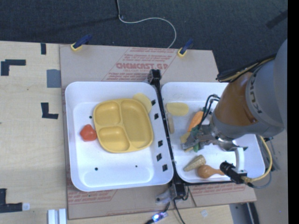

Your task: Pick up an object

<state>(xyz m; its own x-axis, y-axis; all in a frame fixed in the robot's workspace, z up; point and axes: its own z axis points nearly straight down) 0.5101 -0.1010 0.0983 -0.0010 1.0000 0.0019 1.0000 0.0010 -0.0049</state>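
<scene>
In the right bin, my gripper hangs low over the bin's left half, at the lower end of an orange carrot. A small green-yellow piece lies right against the gripper's tip. Just below it rest a beige cone-shaped item and an orange-brown gourd. A pale yellow flat piece sits near the bin's back left. The grey arm with its orange band covers the right half of this bin.
The left bin holds a yellow divided plate, a red round item at the plate's left and a pale yellow piece behind it. A black clip-studded divider separates the bins. A white cable loops behind.
</scene>
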